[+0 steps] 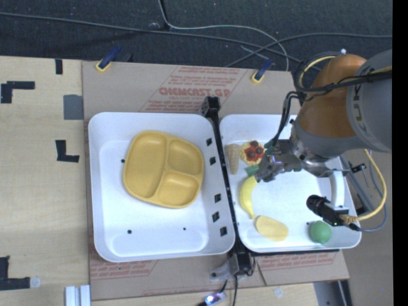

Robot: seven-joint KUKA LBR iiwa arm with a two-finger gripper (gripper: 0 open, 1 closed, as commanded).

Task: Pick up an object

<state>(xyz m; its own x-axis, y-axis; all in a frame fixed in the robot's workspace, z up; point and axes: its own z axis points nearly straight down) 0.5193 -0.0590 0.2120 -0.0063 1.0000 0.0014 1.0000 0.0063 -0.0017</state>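
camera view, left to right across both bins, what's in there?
yellow divided plate → banana → pale yellow piece → green ball. The pizza slice and gripper overlap above the banana, so I left them out.

Light wood table with black tape marks on its left side, brown printed cardboard sheet laid flat on it, held by blue-and-yellow clamps at the far edge. Beyond the table, dark carpet floor with thin cables trailing across. Even overhead light, soft shadows.
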